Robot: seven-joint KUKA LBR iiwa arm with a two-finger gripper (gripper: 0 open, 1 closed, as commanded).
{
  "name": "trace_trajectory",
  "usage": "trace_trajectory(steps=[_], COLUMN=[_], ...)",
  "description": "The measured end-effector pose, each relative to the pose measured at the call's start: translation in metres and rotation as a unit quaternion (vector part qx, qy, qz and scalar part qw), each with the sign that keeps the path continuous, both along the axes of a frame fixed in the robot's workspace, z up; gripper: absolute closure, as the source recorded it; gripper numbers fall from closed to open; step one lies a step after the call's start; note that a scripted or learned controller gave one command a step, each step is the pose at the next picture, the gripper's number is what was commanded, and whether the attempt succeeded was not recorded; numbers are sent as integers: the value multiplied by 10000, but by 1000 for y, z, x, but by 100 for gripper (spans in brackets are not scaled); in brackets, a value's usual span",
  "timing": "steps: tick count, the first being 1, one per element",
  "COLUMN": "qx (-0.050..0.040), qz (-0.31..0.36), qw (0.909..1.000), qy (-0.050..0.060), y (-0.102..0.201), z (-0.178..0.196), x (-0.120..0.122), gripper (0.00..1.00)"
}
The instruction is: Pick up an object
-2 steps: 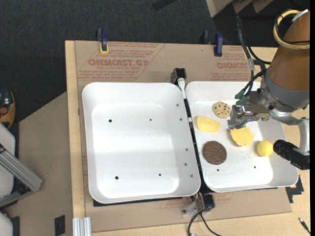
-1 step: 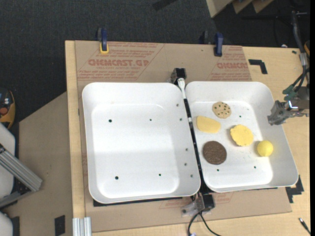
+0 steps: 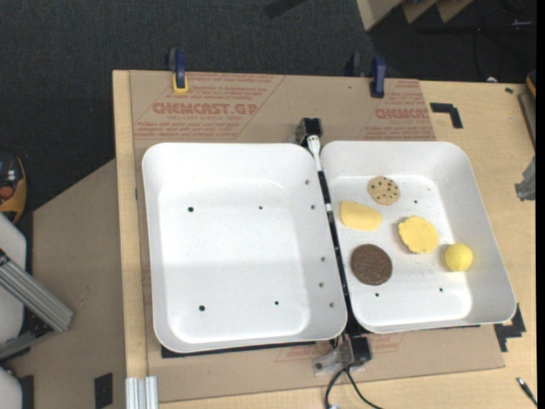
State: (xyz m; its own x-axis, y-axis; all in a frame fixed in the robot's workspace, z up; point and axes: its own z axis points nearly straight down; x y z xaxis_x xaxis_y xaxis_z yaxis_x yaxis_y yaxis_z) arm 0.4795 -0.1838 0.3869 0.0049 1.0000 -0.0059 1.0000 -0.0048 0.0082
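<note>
Fingers apart or together, I cannot tell; a small grey part juts in at the view's right edge, beside the right bin, and too little of it shows to say what it is.

Five small objects lie in the right bin, all loose on its floor; a pale round cookie with dark chips sits furthest back; just in front of it and to the left lies a yellow wedge, near the bin's left wall; to the right of the wedge lies a yellow lump, apart from it; a small yellow ball rests near the lump on its right, not touching it; a dark brown disc lies flat nearest the front, below the wedge and close to it.

Next to this bin, on its left, the left bin stands with its rim touching the right bin's rim; a black clip sits at the back end of that seam, and a cable trails from the front end.

Both bins rest on a brown sheet with red lettering laid over the counter; two blue clamps grip the sheet's far edge; dark carpet lies beyond; a metal rail slants in at the lower left.
</note>
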Motion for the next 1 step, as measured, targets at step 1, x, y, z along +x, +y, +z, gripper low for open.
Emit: trace_trajectory(steps=[1], qx=[51], qz=[50], qw=[9999], qy=[87], y=[53], z=[-101], x=[27], gripper=[100])
